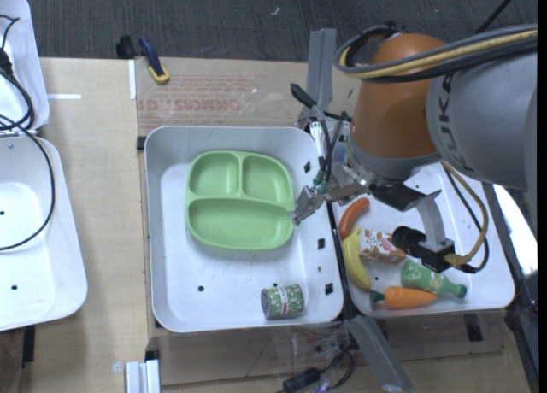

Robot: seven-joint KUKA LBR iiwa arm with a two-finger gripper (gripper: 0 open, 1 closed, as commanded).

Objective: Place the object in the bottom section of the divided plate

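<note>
The gripper (306, 206) sits at the plate's (239, 201) right edge; I cannot tell its state; a can (283, 301) lies below the plate; banana (355, 260), carrot (408, 297) and bottle (432, 280) crowd the right bin (479, 284).

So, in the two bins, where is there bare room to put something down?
Free: the plate's three sections; the left bin floor between plate and can, and along its left wall. Crowded: the right bin, where banana, carrot, bottle and packet lie close under the arm.
</note>
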